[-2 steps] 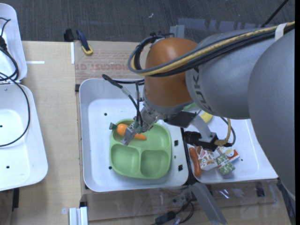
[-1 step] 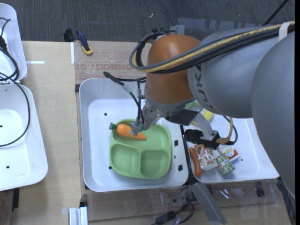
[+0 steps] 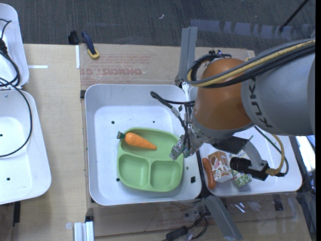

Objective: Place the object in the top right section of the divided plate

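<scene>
One carrot (image 3: 140,141) lies in the green divided plate (image 3: 131,177).
Gripper (image 3: 178,151) hovers beside it, its state unclear; the carrot seems light, stiff, smooth, best pinched mid-body.

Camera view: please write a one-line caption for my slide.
A carrot lies in the large section of the green divided plate in a white bin; the gripper hovers at the plate's right edge.

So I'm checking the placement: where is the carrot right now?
The carrot lies in the green divided plate's large upper section, in the left bin, left of the gripper.
</scene>
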You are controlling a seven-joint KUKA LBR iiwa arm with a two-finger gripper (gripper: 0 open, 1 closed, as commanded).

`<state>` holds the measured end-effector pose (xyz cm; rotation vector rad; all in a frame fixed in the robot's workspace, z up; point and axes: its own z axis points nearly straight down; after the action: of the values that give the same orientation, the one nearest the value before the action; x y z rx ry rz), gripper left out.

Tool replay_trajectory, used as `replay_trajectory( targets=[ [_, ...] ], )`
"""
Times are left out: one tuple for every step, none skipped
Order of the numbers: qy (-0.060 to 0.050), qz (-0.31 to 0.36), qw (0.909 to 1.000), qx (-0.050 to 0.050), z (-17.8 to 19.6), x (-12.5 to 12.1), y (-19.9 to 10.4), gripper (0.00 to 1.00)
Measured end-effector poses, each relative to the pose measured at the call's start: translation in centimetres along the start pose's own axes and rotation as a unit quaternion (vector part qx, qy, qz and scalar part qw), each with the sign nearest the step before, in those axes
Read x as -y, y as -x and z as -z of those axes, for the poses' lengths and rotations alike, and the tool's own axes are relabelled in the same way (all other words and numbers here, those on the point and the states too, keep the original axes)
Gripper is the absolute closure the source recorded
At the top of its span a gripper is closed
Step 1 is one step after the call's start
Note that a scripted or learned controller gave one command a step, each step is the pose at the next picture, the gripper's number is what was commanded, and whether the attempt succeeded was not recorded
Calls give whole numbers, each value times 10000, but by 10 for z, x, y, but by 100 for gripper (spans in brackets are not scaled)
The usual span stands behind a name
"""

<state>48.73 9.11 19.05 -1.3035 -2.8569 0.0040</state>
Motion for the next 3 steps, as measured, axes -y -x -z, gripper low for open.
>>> replay_trajectory(
  targets=[
    [14,1697,9855,12,202,51,45,100],
    [9,2314,9728,-3,0,64,59,100],
    [19,2023,9793,21,252,89,95,100]
  ],
)
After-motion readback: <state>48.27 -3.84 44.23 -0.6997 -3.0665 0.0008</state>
